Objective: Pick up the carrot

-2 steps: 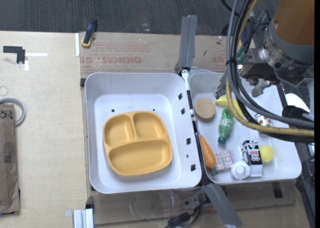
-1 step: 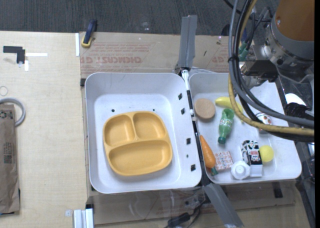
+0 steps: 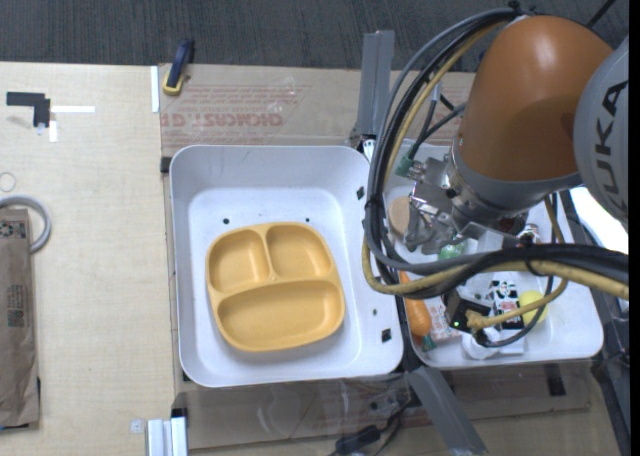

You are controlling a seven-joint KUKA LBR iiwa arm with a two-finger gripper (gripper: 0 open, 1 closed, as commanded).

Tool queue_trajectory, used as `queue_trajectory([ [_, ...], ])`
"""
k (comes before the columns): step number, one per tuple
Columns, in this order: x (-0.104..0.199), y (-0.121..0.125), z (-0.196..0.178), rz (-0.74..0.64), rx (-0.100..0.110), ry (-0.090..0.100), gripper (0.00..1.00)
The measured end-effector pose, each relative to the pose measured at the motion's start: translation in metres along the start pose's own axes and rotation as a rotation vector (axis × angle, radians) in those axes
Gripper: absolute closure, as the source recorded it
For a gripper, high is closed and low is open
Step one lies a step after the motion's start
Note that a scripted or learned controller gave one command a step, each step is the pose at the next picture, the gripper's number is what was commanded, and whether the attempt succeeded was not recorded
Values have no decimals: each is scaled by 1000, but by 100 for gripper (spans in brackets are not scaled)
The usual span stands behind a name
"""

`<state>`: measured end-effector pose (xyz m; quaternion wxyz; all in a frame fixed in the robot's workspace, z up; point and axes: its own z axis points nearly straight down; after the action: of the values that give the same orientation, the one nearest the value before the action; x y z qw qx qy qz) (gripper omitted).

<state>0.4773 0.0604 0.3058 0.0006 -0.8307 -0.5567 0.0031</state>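
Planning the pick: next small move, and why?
Probably shift the end effector toward the right bin's near-left corner, then descend. The carrot lies there, below the end effector in the view and partly behind cables.

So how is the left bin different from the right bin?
The left bin lies in open view, while the right bin is mostly covered by the arm and its cables. The left bin holds one yellow divided plate; the right bin holds several small things, including an orange carrot near its left edge. Both are shallow, white and sit side by side.
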Motion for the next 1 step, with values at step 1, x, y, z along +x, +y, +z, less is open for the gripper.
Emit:
queue_trajectory([
  [1,20,57,116,109,1,0,100],
])
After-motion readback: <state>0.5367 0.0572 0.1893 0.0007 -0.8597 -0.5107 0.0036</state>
